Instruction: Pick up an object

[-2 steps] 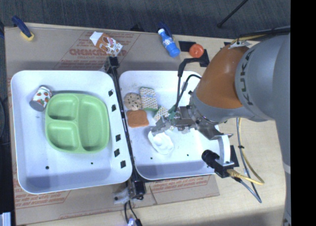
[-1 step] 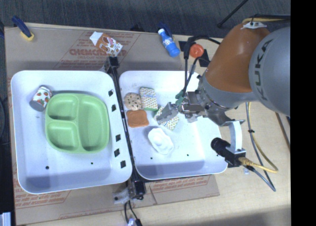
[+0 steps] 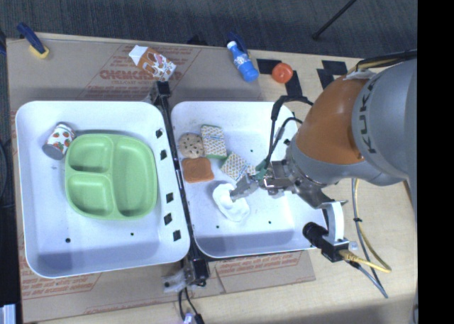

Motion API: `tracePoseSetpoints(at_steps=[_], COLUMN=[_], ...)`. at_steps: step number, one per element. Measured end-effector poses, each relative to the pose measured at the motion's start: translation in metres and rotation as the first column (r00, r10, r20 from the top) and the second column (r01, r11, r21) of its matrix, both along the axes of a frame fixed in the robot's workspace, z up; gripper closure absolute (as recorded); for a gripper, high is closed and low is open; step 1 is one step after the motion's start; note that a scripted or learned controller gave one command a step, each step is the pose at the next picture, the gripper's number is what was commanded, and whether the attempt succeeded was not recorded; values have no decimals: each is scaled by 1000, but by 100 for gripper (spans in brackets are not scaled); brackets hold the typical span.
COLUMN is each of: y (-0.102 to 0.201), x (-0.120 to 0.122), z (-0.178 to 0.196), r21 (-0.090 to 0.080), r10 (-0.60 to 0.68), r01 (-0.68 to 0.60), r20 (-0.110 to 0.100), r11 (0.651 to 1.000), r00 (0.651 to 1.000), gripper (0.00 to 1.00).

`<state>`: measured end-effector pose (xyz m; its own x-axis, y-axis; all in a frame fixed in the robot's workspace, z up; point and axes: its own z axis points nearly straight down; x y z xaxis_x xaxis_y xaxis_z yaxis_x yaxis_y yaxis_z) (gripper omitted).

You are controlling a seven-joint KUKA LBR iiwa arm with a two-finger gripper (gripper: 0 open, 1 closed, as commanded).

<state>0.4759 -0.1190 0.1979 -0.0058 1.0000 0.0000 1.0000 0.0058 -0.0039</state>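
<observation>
You see two white bins point(image 3: 28, 174) on a cardboard-covered bench point(image 3: 106, 78), dark carpet beyond its far edge. The gripper point(image 3: 245, 186) hangs over a white object point(image 3: 230, 203) in the right bin; you cannot tell its state.

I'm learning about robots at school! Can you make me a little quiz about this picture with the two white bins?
1. True or false: the green divided plate lies in the left bin.
2. Which lies right beside the round cookie in the right bin? A) the patterned square packet B) the blue bottle C) the orange ball
3. Fill in: the gripper is just above a crumpled ____ thing in the right bin.

Key: 1 true. 2 A; the bottle and the ball lie on the bench outside the bins. 3 white.
</observation>
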Motion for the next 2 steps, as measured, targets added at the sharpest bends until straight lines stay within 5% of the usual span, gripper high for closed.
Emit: tracePoseSetpoints(at_steps=[1, 2], y=[25, 25], x=[0, 1], z=[-107, -96], r21=[1, 1], r10=[2, 7], r01=[-2, -7], r20=[0, 0], r11=[1000, 1000], r00=[1000, 1000], gripper=[0, 100])
